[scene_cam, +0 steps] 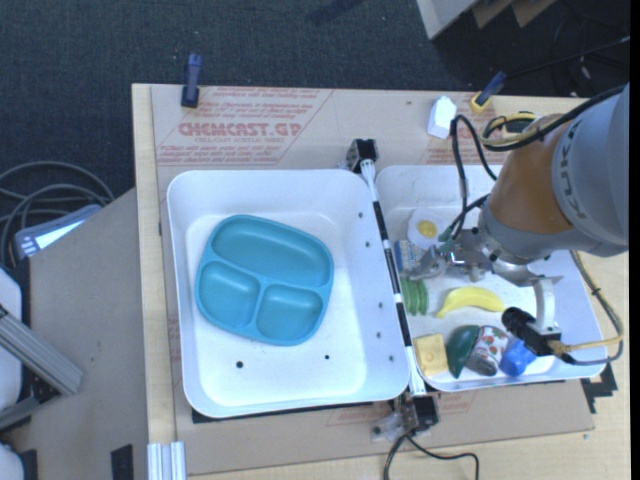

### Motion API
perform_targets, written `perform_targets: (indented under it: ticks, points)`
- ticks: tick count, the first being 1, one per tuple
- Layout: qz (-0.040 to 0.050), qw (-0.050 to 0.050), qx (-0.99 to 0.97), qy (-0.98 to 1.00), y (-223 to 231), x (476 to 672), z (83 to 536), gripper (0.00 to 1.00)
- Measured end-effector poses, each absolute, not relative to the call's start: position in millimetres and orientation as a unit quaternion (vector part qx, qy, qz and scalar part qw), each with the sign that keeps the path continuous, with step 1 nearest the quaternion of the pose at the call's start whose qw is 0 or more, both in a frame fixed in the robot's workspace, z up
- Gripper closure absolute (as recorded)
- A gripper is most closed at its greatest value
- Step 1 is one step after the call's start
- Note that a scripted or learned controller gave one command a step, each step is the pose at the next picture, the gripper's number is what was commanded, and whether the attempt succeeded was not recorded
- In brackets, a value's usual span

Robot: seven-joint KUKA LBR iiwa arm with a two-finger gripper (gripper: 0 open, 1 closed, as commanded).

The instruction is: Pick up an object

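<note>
My gripper reaches in from the right and hangs low over the left side of the right bin. Just below it lies a green ridged object, and a yellow banana lies to its lower right. Behind the gripper stands a white object with a yellow spot. Along the bin's front edge sit a yellow block, a dark green piece, a white and red patterned item and a blue item. I see nothing held.
The left bin holds a blue divided plate. A rail separates the two bins. The grey and orange arm covers the right bin's back right part.
</note>
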State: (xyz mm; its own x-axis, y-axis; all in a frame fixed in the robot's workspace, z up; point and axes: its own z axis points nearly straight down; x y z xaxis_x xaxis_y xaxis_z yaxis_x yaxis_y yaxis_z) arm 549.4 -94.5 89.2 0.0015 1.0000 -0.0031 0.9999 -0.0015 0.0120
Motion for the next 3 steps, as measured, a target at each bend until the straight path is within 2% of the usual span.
perform_targets:
  ticks: [1, 2, 3]
  points:
    - [0.0043, 0.006, 0.708, 0.707, -97, 530.8, 89, 0.0]
    - [0.0003, 0.001, 0.707, 0.707, -146, 620.2, 129, 0.0]
    - [-0.0004, -0.001, 0.707, 0.707, -99, 573.5, 110, 0.0]
